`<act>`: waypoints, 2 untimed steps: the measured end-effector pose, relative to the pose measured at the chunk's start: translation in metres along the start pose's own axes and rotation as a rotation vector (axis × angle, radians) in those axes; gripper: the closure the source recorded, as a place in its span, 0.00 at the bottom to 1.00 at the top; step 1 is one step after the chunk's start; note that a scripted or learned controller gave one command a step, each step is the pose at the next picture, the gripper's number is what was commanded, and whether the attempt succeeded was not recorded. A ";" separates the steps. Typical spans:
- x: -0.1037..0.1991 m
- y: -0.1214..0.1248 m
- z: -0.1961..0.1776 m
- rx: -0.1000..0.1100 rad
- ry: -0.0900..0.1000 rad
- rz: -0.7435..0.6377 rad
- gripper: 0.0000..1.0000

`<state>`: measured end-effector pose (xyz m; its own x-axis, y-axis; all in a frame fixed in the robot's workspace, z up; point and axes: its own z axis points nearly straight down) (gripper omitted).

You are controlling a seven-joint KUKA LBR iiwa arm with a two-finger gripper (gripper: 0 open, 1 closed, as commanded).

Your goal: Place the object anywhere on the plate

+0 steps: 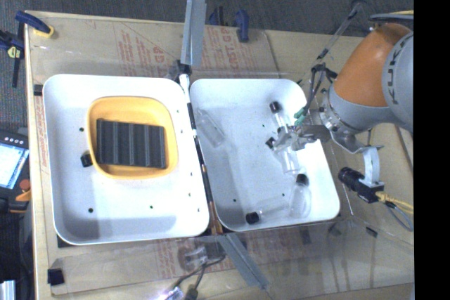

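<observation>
nearest the lens, at the bottom of the view, bare brown bench shows below the two bins, with some clear bits and cables lying on it. left white bin holds a yellow plate with rounded corners, and a dark ribbed rack-like piece lies on the plate, covering most of its middle. a small black bit sits just beside the plate's left edge.

right white bin carries several clear plastic items that are hard to make out: a clear piece near its upper left, a small clear bottle with a black cap by the right wall, and another black-capped one near the lower rim. which of these is the task's object cannot be told for sure; all lie in the right bin, well apart from the plate.

the grey arm with its orange band reaches in from the right, and the gripper sits low over the right bin's right half, among clear items. whether its fingers are apart or together cannot be told, and nothing can be seen clamped between them.
</observation>
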<state>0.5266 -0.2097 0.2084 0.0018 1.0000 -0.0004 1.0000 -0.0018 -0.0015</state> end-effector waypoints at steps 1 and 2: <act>0.062 0.013 -0.004 0.004 0.003 -0.158 1.00; 0.155 0.064 -0.083 0.000 0.002 -0.182 1.00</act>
<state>0.5910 -0.0547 0.2909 -0.1792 0.9838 0.0018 0.9838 0.1792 -0.0012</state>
